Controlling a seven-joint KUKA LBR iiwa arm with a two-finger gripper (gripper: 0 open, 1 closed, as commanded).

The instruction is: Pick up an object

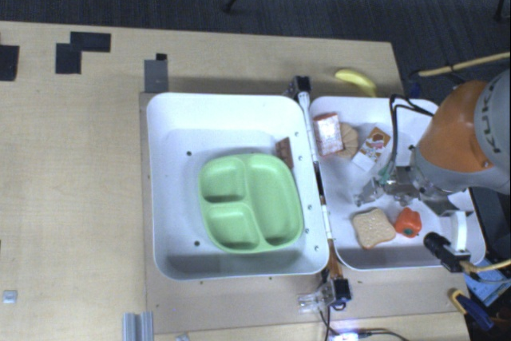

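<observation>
The metal pincer (375,192) hangs low in the right bin (447,263), fingers impossible to make out, just above a flat bread slice (373,227) beside a glossy orange pepper (408,223), with crinkly snack packets (327,133) farther off and a smooth green divided plate (250,202) in the left bin (172,172).

Well apart from the gripper (382,189), toward the view's left, a green divided plate (250,202) lies flat in the left bin (172,172). Above the gripper in the view, outside both bins, a banana (355,80) rests on the bench (72,196). Black patches (80,50) mark the bench's far left.
</observation>
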